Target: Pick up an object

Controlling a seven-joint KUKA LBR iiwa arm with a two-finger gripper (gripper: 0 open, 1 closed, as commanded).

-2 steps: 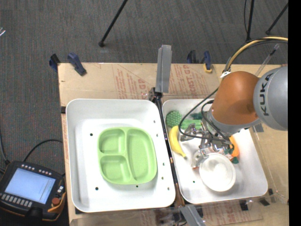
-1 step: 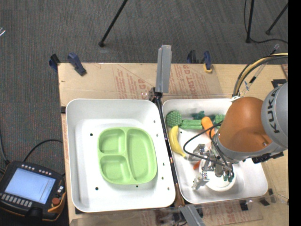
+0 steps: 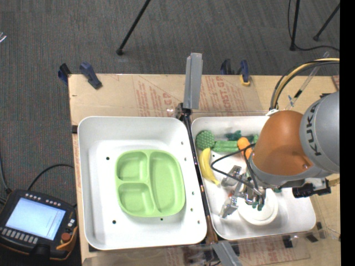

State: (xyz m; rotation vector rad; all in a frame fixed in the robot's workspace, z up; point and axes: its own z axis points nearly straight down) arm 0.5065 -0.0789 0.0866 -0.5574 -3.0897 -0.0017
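Nearest the camera looms the arm (image 3: pixel 288 148), its orange band and grey casing covering much of the right bin (image 3: pixel 302 220). Below it the claw (image 3: pixel 239 199) hangs low over that bin, and whether it is wide or narrow I cannot tell, since the metal parts blur together against the white floor. Nothing can be seen gripped in it, so I judge the pick not yet done. Just beside the claw, on its right and slightly nearer the front edge, sits a white round cup (image 3: pixel 258 211), possibly touching it; this looks like the likeliest target, though that is a guess. To the claw's left and a little further back lies a banana (image 3: pixel 207 166), close by. Further back again are a green toy (image 3: pixel 217 143) and a small orange piece (image 3: pixel 243 143), both near the bin's rear wall. Well off to the claw's left, the other bin (image 3: pixel 94 148) holds a green divided tray (image 3: pixel 150 183). Both bins rest on the tabletop (image 3: pixel 133 96). What remains, as I read it: settling on one object, closing on it, and lifting it clear of the bin floor.
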